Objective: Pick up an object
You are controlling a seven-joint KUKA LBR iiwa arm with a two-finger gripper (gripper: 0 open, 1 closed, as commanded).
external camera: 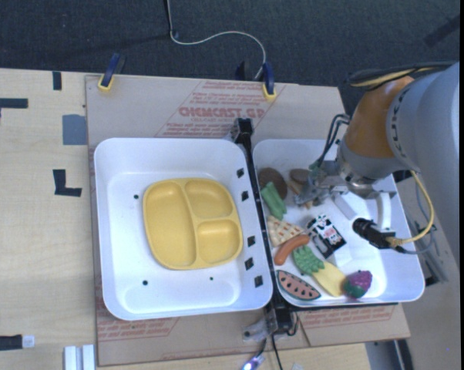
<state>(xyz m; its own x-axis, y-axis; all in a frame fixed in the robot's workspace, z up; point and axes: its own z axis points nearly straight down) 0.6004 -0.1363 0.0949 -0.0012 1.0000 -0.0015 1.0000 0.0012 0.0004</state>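
The claw (313, 193) hangs low over the upper middle of the right bin (408, 280), at the end of the grey arm (417, 122) with its orange band; whether it is open or closed cannot be told from this slant, and nothing is seen gripped in it. The things to pick lie mostly below and to the left of the claw: a brown rounded piece (272, 179) sits just to its left near the bin's divider; a green pepper-like piece (275, 202) lies just below that, left of the claw; a waffle-patterned cracker (281, 229) lies further down; an orange-red sausage (291, 247) lies below the claw, touching a leafy green piece (309, 260); a small black-and-white carton (324, 233) lies just below and slightly right of the claw; a yellow piece (329, 277) and a watermelon slice (298, 286) lie near the bin's lower edge, well below the claw; a purple fruit (358, 283) rests at the lower right, beside the yellow piece. The left bin (112, 230), well to the claw's left, holds a yellow divided plate (192, 222) with three compartments, lying flat near its centre.
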